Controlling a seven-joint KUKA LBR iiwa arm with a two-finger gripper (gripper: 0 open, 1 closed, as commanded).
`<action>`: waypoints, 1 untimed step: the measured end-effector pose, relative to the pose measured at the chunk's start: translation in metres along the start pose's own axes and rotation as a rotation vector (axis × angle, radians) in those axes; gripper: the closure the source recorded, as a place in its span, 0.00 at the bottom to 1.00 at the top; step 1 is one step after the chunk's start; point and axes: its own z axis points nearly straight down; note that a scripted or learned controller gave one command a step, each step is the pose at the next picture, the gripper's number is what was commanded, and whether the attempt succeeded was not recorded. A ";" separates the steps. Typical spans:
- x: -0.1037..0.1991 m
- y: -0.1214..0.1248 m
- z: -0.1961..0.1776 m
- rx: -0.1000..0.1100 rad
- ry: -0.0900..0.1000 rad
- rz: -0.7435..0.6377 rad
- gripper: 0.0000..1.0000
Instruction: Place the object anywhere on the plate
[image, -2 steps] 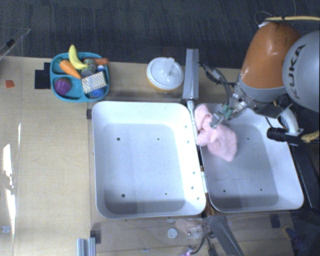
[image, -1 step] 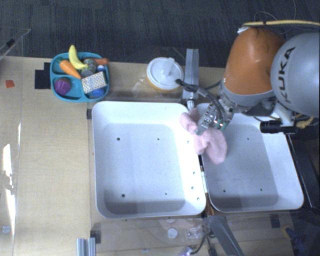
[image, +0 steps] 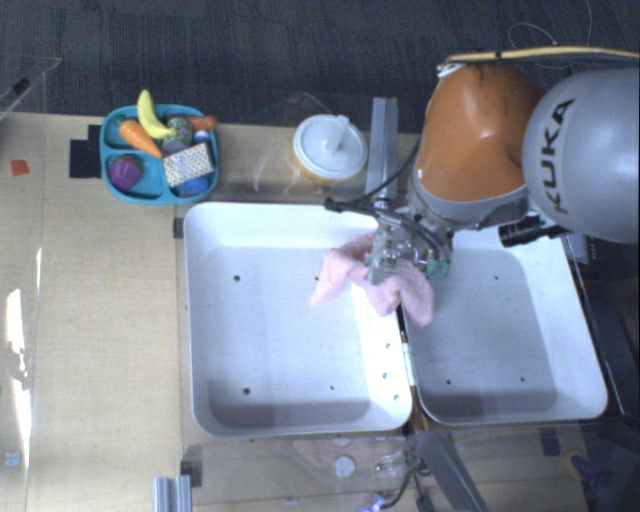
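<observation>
A pink cloth (image: 335, 277) hangs bunched around my gripper (image: 388, 266), over the divide between the two white bins. One flap spreads left over the left bin (image: 260, 340). The other droops right of the fingers, above the edge of the right bin (image: 510, 340). My gripper points down from the grey and orange arm and is shut on the cloth's middle. The blue divided plate (image: 109, 160) sits on the bench at the far upper left, beyond the left bin's corner. It holds a toy banana, a carrot, a purple piece and a speckled block.
A white lidded cup (image: 330, 147) stands just behind the left bin, between the plate and the arm. The big orange and grey arm body covers the back of the right bin. Bare wooden bench stretches along the left.
</observation>
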 end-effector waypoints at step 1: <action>0.025 0.038 -0.012 -0.001 0.001 -0.142 1.00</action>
